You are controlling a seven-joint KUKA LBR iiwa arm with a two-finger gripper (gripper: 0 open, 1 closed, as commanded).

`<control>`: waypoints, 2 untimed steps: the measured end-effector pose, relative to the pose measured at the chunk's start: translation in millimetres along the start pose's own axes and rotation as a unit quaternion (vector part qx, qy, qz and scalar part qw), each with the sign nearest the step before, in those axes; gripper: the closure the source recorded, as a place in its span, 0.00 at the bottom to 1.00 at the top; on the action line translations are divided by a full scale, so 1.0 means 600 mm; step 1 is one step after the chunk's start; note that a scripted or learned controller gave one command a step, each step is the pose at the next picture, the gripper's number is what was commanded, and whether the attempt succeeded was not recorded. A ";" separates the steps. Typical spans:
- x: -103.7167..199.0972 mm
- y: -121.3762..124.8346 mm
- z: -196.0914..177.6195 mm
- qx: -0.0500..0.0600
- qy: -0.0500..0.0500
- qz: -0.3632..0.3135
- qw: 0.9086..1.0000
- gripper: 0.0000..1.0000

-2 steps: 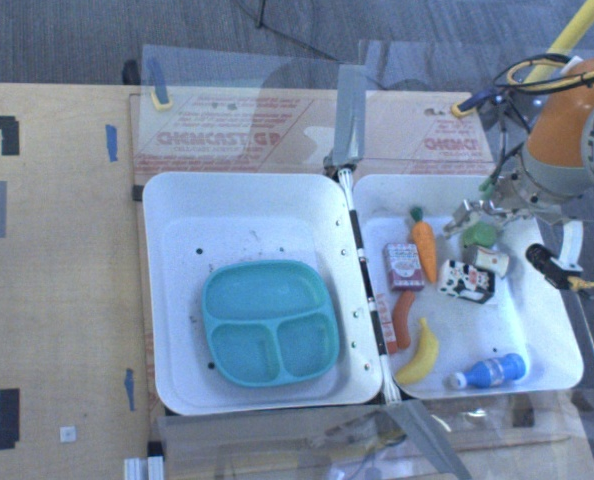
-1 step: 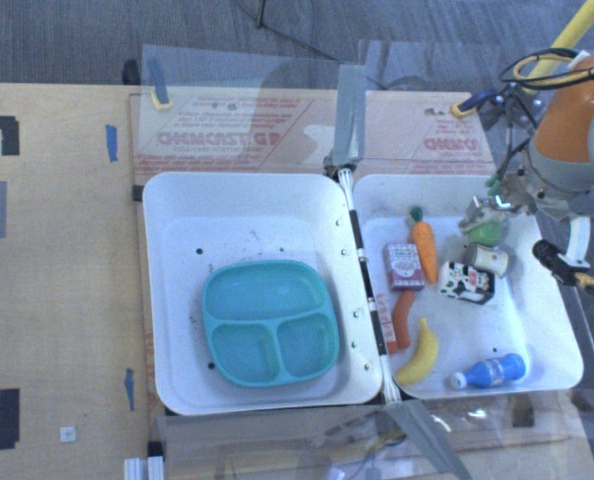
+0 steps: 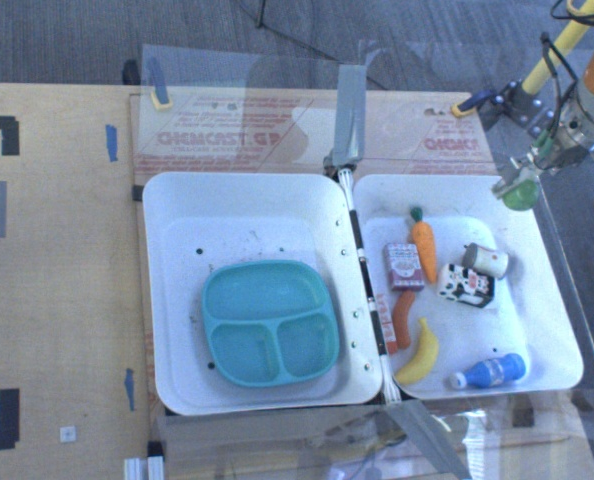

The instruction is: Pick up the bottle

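We pick up the hand over the far right rim of the right bin, something green at its tip, and from up here we cannot tell how it is set, wide or narrow, so we leave that open. It hangs well clear of everything in that bin, nothing between it and the contents.

Moving out from the hand, the first things nearer us are a small grey-and-white can touching a black-and-white cow-pattern carton. Further left of the hand lie the carrot and a red-and-white box, close together, with a reddish sausage-like piece and a banana below them.

The bottle, blue with a white cap end, lies on its side at the near edge, the farthest item from the hand, just right of the banana.

Here is our worry: a bottle lying flat is round and may roll or squirt out if the close lands off its axis. The bin's near wall sits just beside it, so a descent could clip the rim. A drift toward the banana risks catching the wrong thing.
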State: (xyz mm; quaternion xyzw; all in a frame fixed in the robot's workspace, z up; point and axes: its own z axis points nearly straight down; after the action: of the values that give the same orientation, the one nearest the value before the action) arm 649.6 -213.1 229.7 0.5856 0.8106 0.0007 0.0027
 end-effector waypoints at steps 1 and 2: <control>0.147 0.032 -0.050 0.002 0.001 0.103 0.995 1.00; 0.147 0.032 -0.050 0.001 0.001 0.103 0.995 0.00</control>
State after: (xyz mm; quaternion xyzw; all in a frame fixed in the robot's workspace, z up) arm 639.6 -123.2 259.3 0.6662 0.7458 0.0006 0.0007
